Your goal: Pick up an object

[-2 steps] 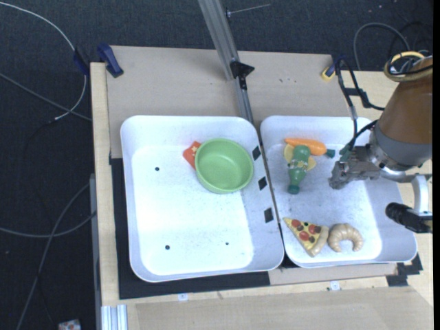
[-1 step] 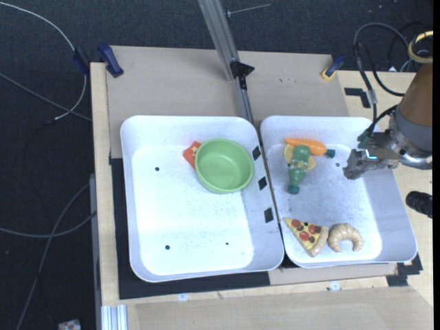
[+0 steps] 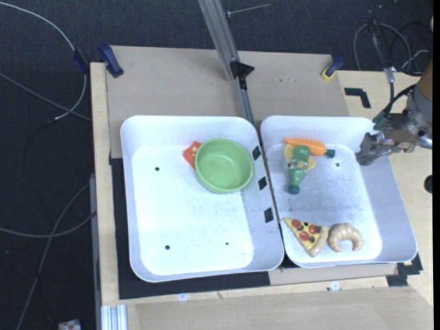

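Down at the near edge of the right bin [image 3: 405, 243] sit a pizza slice [image 3: 306, 234] and a croissant [image 3: 345, 237], side by side and close to the front rim. Farther back, a green bottle [image 3: 296, 168] lies across a yellow piece, with a carrot [image 3: 306, 144] just behind it near the far rim. Between those two groups the floor of the bin is bare — good open room in the middle and toward the right wall. Over that right wall hangs the gripper [image 3: 367, 152], near the far corner, well apart from every toy; how wide it stands I cannot tell, and nothing shows in it. Across the divide, the left bin [image 3: 172, 246] holds a green bowl [image 3: 223, 165] toward its far right, touching an orange block [image 3: 190, 154] — the rest of its floor lies open.
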